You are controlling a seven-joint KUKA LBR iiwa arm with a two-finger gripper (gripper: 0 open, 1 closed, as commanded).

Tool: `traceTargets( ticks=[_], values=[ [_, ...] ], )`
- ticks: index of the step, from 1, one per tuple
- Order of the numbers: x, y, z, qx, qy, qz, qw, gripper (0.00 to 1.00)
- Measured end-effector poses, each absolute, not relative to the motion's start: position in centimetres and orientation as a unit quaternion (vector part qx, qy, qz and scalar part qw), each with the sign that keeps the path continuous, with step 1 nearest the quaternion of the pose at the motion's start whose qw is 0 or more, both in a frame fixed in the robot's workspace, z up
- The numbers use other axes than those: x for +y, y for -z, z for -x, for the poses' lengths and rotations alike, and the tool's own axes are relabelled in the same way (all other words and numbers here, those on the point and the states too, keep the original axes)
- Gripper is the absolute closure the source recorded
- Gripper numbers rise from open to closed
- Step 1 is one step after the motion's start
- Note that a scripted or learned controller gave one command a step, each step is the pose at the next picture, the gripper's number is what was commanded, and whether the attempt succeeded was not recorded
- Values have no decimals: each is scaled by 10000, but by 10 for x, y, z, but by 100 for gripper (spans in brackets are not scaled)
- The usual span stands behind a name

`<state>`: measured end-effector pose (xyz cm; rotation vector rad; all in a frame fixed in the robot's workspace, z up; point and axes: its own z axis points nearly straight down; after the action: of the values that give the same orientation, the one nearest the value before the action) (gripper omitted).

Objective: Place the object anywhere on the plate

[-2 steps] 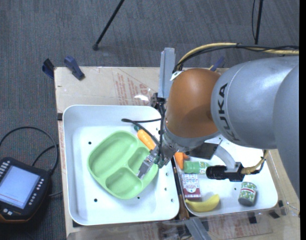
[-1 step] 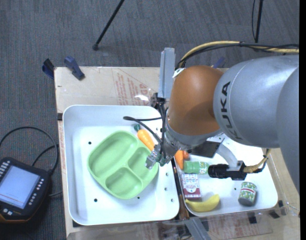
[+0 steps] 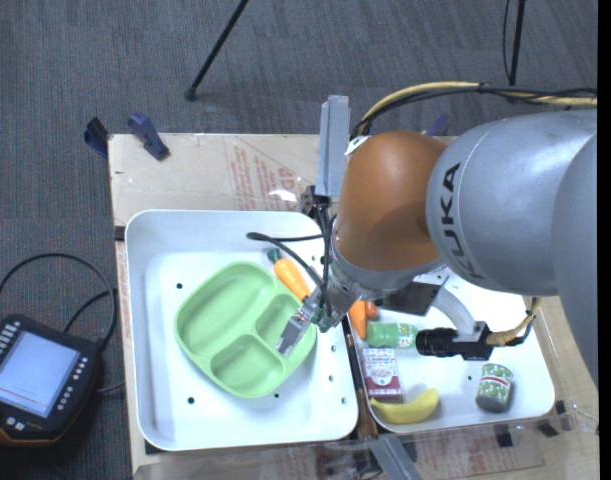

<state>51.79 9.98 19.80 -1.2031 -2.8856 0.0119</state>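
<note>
Claw (image 3: 297,330) over green plate's (image 3: 225,333) right edge in left bin (image 3: 155,368); open/closed – can't tell. Carrot (image 3: 290,278) just beside plate rim.

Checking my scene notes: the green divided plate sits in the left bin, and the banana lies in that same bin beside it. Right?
Not quite. In the camera view the green divided plate does sit in the left bin, but the banana lies in the right bin.
</note>
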Motion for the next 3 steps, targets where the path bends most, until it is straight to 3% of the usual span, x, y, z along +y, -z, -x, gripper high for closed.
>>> traceTargets(
  ticks=[1, 2, 3],
  values=[
    [97, -205, -519, -9213, -50, 3886, 100, 100],
    [97, -205, -519, -9210, -50, 3893, 99, 0],
    [97, -205, -519, -9210, -51, 3893, 99, 0]
  ],
)
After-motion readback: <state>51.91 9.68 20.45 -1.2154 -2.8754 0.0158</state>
